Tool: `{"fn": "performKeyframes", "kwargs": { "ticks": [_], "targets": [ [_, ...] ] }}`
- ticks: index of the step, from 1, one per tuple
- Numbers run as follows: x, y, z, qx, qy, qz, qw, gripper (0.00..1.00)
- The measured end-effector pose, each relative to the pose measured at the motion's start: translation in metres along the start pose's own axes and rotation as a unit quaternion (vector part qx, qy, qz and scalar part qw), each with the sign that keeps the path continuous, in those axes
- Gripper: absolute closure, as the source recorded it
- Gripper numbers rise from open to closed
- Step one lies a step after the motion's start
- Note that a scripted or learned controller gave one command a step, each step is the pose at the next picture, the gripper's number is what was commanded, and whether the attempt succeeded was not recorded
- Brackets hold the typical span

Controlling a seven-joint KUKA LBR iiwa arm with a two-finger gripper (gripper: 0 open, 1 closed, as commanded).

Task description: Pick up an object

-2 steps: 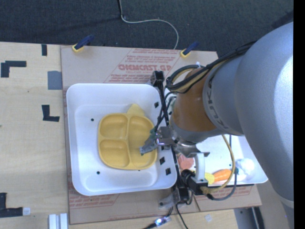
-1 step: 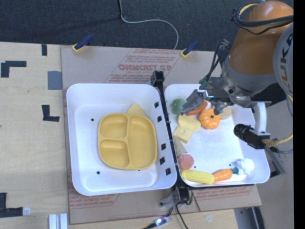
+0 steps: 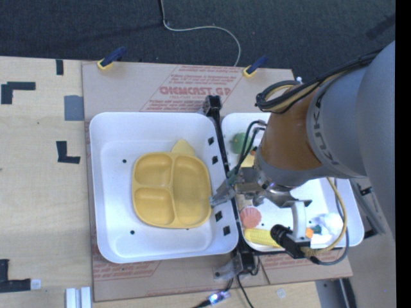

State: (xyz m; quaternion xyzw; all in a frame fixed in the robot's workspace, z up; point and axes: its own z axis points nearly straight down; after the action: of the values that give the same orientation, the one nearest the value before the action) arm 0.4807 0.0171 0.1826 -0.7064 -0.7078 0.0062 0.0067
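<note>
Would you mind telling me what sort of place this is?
Probably a robotics lab's grasping test bench: two white bins clamped to cardboard, a yellow divided plate, and a KUKA arm.

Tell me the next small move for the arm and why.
Probably a short lift and a shift right, off the divider between the bins. The gripper sits at that divider, beside the yellow compartment plate in the left bin, with nothing visibly between its fingers. The pink round object and yellow item lie close by in the right bin, easier targets.
</note>
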Motion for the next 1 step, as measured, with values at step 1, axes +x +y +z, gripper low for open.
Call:
{"fn": "performKeyframes", "kwargs": {
  "ticks": [1],
  "targets": [
    [0.0726,0.0009,-0.1591,-0.015,0.001,-0.005,0.9999,0.00]
  ]
}}
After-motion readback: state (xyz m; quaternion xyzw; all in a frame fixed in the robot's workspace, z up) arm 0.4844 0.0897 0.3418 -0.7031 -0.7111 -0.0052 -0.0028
